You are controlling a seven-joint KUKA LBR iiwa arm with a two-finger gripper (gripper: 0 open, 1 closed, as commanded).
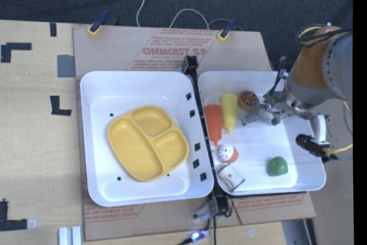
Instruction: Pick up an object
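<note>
The grey arm (321, 74) reaches in from three o'clock, bent low over the right bin (312, 181). Its gripper (256, 113) points toward nine o'clock, just beside the brown ball (248, 100); I cannot tell the fingers' state. The yellow tray (148, 142) fills the left bin (94, 89).

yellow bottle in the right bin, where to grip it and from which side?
Grip the yellow bottle across its middle, coming straight down. It lies flat, long axis running up-down in the camera view, so its narrow width probably suits the fingers. The orange bottle lies close on its left, so that finger has little room; the right side looks freer.
</note>
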